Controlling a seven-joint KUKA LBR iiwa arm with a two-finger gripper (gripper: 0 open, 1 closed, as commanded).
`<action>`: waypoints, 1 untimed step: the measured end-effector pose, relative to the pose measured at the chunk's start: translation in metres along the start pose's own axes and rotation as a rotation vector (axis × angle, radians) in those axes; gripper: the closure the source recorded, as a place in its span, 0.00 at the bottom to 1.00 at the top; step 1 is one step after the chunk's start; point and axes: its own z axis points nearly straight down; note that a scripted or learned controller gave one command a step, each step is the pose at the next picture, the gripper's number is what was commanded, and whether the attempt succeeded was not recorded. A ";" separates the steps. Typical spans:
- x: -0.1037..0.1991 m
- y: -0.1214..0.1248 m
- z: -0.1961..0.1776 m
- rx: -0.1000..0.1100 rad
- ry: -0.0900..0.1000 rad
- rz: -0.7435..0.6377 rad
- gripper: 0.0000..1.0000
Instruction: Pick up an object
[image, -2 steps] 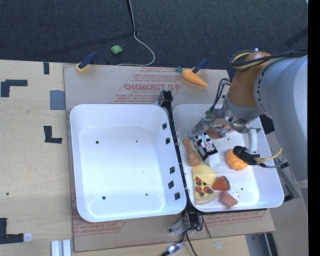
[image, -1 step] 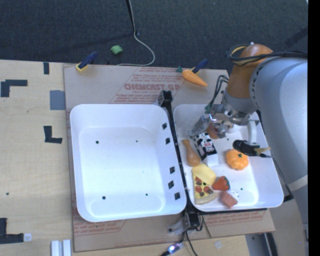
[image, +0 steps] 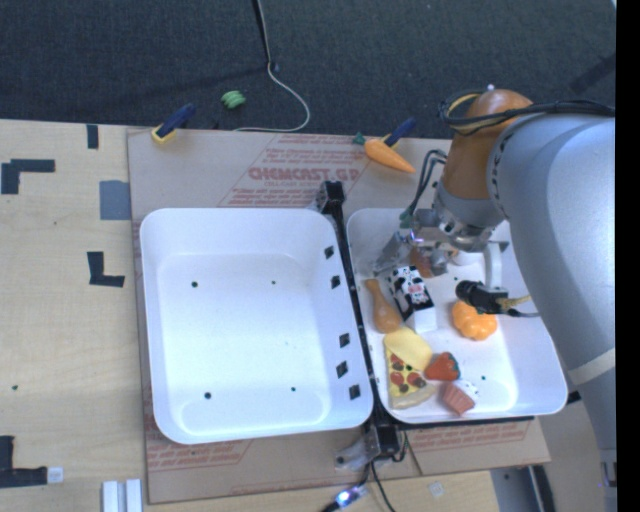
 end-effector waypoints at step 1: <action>-0.005 -0.040 0.001 -0.063 0.010 -0.017 0.00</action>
